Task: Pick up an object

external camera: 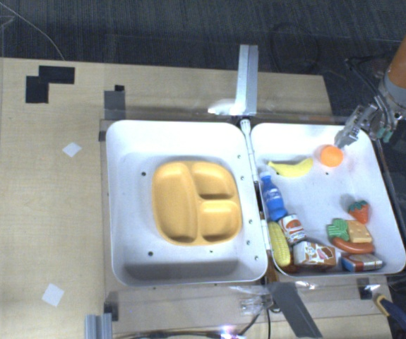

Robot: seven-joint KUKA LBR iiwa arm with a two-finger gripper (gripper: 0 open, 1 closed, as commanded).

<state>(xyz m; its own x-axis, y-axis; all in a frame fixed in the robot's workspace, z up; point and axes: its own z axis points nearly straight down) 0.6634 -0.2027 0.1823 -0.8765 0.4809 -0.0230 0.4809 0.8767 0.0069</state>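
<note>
The fingers [349, 134] hang just above the orange ball [330, 156] near the right bin's [393, 217] far edge; whether they are spread cannot be told. A toy banana [291, 167] lies beside the ball. The left bin [121, 210] holds a yellow divided tray [195, 201]

A pale wooden tabletop [40, 210] filled the scene, black patches [47, 82] at ten o'clock, dark carpeted floor [188, 9] along twelve o'clock, and a metal post [248, 76] stood upright near centre.
</note>
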